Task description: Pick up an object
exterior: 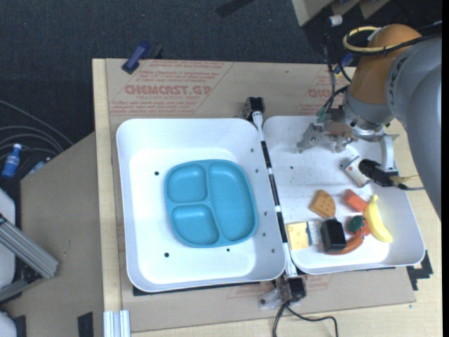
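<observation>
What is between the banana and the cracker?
In the camera view, a small orange-red block lies between the yellow toy banana and the tan square cracker, in the right white bin.

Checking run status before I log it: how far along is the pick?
Done: nothing looks picked. The banana, cracker, yellow block and black item all lie in the right bin. In hand: the gripper sits over that bin's far end, with nothing visibly held. Left: choose an object, grasp and lift. The blue tray sits in the left bin.
</observation>
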You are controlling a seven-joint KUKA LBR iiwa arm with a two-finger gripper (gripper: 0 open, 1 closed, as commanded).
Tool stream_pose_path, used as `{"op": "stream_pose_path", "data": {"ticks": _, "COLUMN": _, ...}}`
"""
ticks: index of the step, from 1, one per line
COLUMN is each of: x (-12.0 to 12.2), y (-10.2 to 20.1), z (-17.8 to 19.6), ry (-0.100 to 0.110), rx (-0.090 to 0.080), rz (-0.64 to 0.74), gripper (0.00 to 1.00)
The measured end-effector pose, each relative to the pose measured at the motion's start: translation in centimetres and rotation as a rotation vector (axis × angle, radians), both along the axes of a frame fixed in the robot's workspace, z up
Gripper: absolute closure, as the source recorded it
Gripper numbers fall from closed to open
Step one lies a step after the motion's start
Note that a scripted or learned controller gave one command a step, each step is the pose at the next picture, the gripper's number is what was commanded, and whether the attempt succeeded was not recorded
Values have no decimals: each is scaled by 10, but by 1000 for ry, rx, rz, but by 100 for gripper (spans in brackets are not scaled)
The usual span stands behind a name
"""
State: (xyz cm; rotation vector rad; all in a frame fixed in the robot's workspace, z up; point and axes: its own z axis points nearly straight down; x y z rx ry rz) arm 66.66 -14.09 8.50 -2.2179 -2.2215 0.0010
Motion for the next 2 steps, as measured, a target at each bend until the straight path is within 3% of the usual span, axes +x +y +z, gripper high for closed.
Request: {"op": "stream_pose_path", "data": {"ticks": 2, "x": 0, "y": -1, "z": 0, "ry": 0, "rx": -1, "rz": -1, "gripper": 0}}
